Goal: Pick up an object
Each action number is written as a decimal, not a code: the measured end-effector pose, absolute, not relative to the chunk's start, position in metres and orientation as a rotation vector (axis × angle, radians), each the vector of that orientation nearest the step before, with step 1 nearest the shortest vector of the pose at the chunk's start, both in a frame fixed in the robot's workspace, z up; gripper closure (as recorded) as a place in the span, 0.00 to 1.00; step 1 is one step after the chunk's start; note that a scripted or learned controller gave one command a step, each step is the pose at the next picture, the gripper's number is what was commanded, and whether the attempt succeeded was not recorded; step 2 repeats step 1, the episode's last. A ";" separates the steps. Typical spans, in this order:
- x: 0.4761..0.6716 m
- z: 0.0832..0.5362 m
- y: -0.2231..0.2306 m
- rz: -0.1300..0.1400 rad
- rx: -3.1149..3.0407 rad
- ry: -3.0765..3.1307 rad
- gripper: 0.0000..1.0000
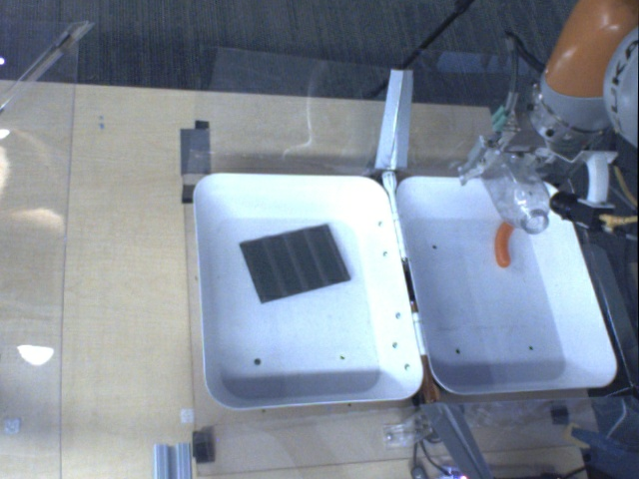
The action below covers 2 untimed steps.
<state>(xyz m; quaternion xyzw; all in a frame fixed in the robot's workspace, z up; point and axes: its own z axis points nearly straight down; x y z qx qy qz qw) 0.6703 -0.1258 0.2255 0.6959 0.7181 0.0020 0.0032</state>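
Camera view: 2 white bins sat side by side on the wooden desk [120,267]. The left bin [215,367] held 1 dark ribbed rectangular mat [296,261], lying flat and rotated slightly, in the upper-middle part of the bin floor, clear of all 4 walls. The right bin [589,362] held 1 small orange object [503,244], elongated, lying roughly along the near-far direction, in the upper-right part of the bin floor. It was apart from the walls.

The arm [589,38] came in from the upper right, orange band above the grey wrist. The gripper [526,203] hung over the far right part of the right bin, just above and to the right of the orange object in the picture. Its lower end looked translucent and blurred against the white bin floor. Could not tell whether the fingers were wide or narrow; the tips were not resolved. Nothing was visibly between them. The orange object appeared to lie on the bin floor just beside the gripper's tip; contact between the 2 could not be judged at this angle.

A metal upright post [394,118] stood at the far edge between the 2 bins. Black brackets [197,148] sat at the left bin's far left corner. Clear plastic panels [40,168] covered the left part of the desk, with glare spots on them.
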 end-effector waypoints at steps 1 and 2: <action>0.670 0.168 -0.106 0.004 1.876 2.515 1.00; 0.670 0.168 -0.106 0.004 1.876 2.515 1.00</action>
